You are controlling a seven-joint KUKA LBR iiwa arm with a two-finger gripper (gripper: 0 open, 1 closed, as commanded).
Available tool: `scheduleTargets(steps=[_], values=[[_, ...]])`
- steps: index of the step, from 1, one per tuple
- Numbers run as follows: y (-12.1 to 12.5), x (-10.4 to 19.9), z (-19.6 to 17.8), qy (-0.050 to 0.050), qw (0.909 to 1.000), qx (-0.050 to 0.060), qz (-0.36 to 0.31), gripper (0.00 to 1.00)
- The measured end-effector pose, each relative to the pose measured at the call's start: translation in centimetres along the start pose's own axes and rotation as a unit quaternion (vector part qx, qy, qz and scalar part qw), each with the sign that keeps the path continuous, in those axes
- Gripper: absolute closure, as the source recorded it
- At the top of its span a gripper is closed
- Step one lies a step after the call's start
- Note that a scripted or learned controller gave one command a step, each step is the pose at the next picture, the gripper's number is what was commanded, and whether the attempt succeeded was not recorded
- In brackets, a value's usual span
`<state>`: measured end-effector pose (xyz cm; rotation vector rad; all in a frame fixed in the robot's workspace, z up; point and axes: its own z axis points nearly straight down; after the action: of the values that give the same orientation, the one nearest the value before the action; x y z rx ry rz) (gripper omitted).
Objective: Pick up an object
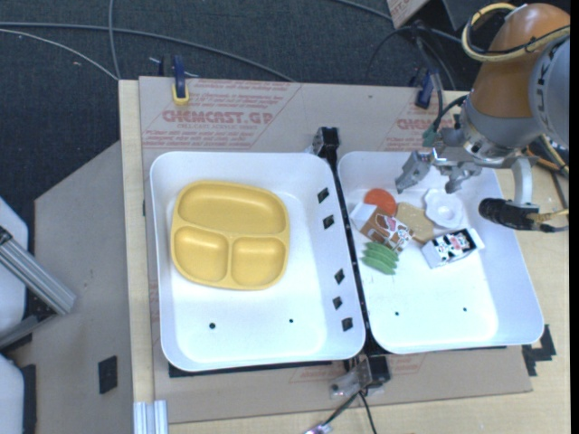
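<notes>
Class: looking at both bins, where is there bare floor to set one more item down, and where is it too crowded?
Free: the left bin below the yellow tray, and the right bin near its front rim. Crowded: the right bin's back, where the pile of items sits under the gripper.

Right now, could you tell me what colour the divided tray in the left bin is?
The divided tray is plain yellow, seen clearly in the overhead camera view.

yellow divided tray (232, 235) sitting in the left bin (181, 333), blue clamp (180, 78) on the board's back edge, cables (109, 25) across dark carpet
</notes>
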<state>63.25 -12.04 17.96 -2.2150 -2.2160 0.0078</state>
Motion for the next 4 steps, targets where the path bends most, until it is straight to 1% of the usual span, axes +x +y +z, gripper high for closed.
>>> scheduleTargets(steps=[1, 2, 3, 4], values=[[0.2, -0.2, 6.6, 0.0, 1.0, 0.001, 0.0, 0.0], [0.4, -0.1, 9.4, -0.001, 1.0, -0.005, 0.0, 0.0], [0.6, -0.2, 8.2, -0.002, 1.0, -0.007, -0.001, 1.0], [1.1, -0.6, 3.9, -0.001, 1.0, -0.006, 0.0, 1.0]])
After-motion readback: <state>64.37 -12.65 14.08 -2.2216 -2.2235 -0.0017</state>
